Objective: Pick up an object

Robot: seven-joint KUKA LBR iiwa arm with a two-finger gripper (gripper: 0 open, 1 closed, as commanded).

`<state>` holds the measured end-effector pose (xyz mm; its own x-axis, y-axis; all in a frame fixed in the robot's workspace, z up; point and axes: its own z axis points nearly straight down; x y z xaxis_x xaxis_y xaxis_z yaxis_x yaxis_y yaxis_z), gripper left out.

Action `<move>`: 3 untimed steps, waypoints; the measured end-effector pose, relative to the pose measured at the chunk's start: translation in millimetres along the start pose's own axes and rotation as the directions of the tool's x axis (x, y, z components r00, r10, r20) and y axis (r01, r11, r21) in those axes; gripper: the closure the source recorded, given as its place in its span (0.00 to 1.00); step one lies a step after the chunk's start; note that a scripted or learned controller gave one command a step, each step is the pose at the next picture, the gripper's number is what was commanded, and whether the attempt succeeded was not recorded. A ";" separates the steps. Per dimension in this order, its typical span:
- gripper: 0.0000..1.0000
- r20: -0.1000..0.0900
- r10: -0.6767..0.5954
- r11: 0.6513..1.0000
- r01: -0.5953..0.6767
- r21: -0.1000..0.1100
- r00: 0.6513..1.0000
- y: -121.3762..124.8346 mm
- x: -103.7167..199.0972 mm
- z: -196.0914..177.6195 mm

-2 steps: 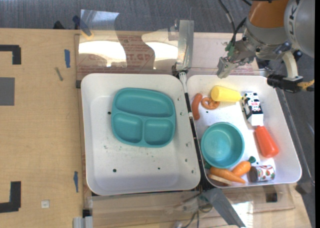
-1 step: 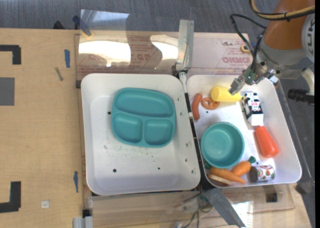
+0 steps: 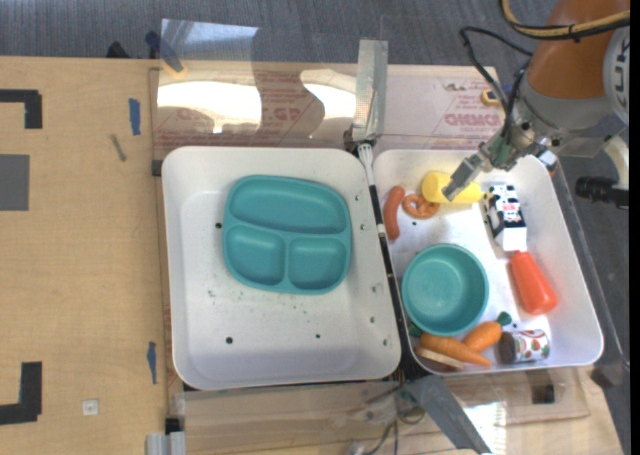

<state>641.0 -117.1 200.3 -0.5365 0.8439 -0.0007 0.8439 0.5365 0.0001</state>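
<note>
Approach step: the gripper [image 3: 462, 181] is seen lowered over the yellow toy [image 3: 437, 186] at the back of the right bin [image 3: 578, 288]. Jaw opening cannot be told. A centred descent and closure are judged needed next.

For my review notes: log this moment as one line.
gripper: low in right bin, at yellow toy | grasp: unconfirmed | left bin: teal divided plate | task: not done

Glossy white plastic bins [image 3: 200, 343]; matt teal plastic tray [image 3: 286, 233]; bare wood bench [image 3: 70, 273].
</note>
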 end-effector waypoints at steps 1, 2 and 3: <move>0.00 0.006 -0.013 1.000 0.013 -0.006 1.000 -19.9 -35.1 93.5; 0.00 -0.005 0.176 0.984 -0.176 -0.013 0.984 -71.3 -40.0 109.5; 0.00 0.001 0.363 0.932 -0.363 -0.009 0.932 -11.7 24.2 111.8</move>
